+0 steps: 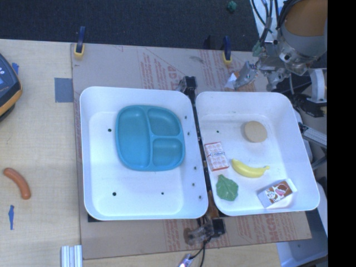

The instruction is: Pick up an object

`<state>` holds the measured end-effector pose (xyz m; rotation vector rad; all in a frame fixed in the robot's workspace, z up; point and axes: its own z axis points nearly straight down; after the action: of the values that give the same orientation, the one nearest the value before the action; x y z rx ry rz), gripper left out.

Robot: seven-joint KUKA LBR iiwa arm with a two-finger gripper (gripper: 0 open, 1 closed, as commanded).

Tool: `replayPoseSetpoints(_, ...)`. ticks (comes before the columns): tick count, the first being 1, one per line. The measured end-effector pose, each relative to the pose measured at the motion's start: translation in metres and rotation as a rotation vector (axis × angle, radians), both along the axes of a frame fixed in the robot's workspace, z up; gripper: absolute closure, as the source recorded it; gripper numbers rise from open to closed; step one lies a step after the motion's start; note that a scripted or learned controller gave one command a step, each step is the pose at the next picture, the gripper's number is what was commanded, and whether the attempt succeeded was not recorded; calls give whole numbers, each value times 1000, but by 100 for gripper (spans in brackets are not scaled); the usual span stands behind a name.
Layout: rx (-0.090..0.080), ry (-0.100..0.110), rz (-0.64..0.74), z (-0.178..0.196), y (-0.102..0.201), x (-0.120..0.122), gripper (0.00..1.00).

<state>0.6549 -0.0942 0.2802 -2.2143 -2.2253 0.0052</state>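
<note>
Wide look down at the bench (pixel 39 143), a cardboard sheet (pixel 139 65) across it, and the two white bins side by side on the sheet. The left bin (pixel 89 149) sits well off to the gripper's left and nearer the camera; the right bin (pixel 300 143) lies just below the gripper in this view. The arm (pixel 303 15) comes in at the top right, orange band showing, and the gripper (pixel 243 78) hangs over the cardboard just past the right bin's far rim, outside the bin, with nothing seen in its grasp. Open or closed? Cannot tell from this angle. On to the contents: a blue tray (pixel 150 138) with three compartments lies flat in the left bin, far from the gripper. In the right bin, the closest item to the gripper is a tan disc (pixel 255 131), almost straight below it in the picture. Further down comes the banana (pixel 249 169), lying across the bin, with a red and white packet (pixel 216 156) to its left, near the bin's inner wall. Furthest from the gripper are the carton (pixel 276 193) in the near right corner and a green leaf (pixel 227 188) beside it. Way out on the bare bench, far left, a sausage (pixel 18 182) lies alone.
</note>
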Motion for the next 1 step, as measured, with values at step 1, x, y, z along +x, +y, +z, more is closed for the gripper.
replayPoseSetpoints(1,0,2,-1,-126,-29,-62,0)
